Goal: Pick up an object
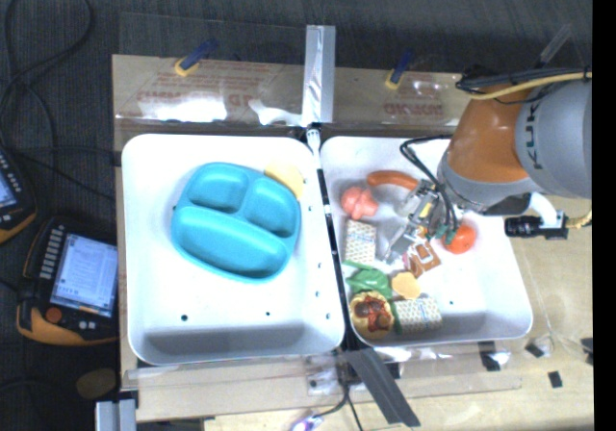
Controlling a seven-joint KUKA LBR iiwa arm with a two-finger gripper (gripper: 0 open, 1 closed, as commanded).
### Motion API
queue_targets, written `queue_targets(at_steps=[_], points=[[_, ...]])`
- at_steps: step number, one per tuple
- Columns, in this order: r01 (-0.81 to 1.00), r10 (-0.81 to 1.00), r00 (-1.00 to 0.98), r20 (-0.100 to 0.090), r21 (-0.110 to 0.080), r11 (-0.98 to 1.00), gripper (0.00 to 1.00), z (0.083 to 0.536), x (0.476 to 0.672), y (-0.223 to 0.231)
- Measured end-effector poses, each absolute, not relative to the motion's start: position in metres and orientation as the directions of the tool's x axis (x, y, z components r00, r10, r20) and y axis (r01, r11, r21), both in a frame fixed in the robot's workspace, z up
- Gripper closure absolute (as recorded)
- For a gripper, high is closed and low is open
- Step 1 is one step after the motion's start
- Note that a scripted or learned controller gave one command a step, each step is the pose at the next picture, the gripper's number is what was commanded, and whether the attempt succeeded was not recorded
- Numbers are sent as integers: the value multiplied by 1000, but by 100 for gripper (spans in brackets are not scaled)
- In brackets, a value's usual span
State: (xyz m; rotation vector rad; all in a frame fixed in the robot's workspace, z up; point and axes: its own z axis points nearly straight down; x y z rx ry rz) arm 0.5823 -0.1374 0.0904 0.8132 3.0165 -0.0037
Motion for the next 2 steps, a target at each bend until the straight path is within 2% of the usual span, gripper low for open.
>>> queue_targets(at_steps=[1, 2], points=[[501, 501, -865, -23, 3, 865, 100, 102, 584, -137], [426, 426, -905, -4, 1, 905, 100, 258, 593, -90]])
